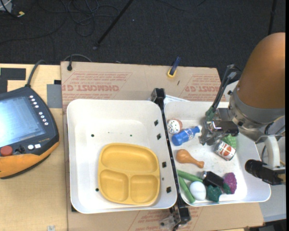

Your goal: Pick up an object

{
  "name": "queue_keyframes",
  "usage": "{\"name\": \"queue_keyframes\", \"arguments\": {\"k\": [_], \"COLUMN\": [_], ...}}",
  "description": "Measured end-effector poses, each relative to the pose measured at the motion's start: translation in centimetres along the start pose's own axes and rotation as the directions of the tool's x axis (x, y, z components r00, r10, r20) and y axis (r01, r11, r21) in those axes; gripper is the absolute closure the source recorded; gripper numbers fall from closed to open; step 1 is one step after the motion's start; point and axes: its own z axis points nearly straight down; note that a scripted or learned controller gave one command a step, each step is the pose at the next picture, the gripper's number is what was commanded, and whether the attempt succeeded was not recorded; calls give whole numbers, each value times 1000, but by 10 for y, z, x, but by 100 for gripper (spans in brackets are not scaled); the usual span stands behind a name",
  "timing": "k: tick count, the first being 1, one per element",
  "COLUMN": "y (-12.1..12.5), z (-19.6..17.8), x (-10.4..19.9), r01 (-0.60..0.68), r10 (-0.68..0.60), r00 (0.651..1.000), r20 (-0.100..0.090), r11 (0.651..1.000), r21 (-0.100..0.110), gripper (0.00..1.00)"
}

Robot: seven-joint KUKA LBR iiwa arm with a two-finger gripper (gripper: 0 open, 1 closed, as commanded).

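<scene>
Fingers of the gripper (209, 137) are blurring into dark metal low in the right bin (253, 192), so I cannot tell their spread or any hold, while the blue bottle (185, 135) is lying just beside them, left.

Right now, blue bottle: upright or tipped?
Tipped. The blue bottle lies on its side on the floor of the right bin, its paler end pointing toward the gripper, beside the spotted ball.
</scene>
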Motion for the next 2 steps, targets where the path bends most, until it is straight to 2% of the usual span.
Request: {"name": "queue_keyframes", "arguments": {"k": [1,2], "y": [-10,-10], "z": [-34,-53], "x": [57,98], "r01": [1,-2], "r10": [-1,2], "r00": [1000,1000], "r20": [0,2], "r11": [1000,1000], "r21": [-6,-4], "gripper": [100,100]}}
